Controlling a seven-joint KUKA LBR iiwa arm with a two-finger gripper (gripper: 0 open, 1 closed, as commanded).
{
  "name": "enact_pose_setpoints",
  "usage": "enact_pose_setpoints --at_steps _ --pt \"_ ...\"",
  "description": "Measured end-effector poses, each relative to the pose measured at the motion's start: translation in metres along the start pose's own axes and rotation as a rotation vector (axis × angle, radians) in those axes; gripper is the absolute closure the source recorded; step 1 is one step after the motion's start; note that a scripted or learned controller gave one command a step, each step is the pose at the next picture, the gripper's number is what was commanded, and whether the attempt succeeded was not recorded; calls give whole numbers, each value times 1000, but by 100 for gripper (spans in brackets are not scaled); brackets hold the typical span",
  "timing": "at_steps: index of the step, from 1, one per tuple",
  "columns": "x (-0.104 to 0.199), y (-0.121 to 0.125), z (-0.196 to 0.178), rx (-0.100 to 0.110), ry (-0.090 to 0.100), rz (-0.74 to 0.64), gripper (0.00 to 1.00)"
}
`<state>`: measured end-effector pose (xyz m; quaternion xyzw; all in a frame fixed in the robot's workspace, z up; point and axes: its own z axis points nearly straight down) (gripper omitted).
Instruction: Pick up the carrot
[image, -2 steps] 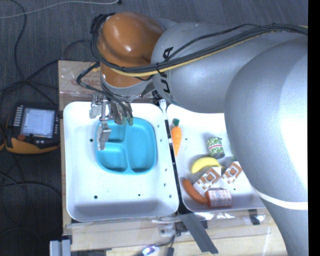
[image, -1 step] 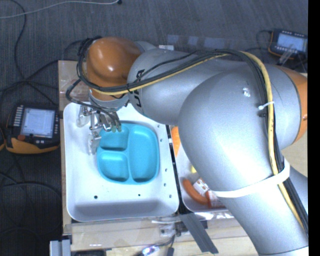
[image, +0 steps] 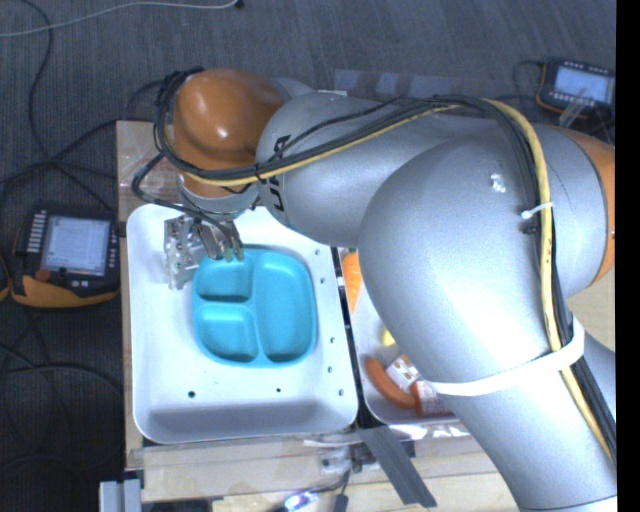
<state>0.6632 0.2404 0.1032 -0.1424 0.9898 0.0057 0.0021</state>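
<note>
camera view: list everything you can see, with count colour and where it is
white bins: two, white, side by side on the bench; the right one mostly hidden under the arm
divided tray: one, blue, three compartments, in the left bin
orange thing: one, at the right bin's left wall, partly hidden; may be the carrot, cannot tell
sausage-like item: one, reddish-orange, right bin near its front
handheld screen: one, black with orange, on the floor left of the bench
second screen: one, top right
arm: one, grey
gripper: one, over the tray's far-left corner
</note>
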Motion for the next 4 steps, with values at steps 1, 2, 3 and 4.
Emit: enact_pose_setpoints --at_steps 1,2,3,4 --pt "1 -26 -81 11 1 -89 100" --pt "1 -24 -79 10 3 -360 100" --pt "-4 -11 -98 10 4 -526 100" --pt "-3 -12 -99 11 6 -612 100"
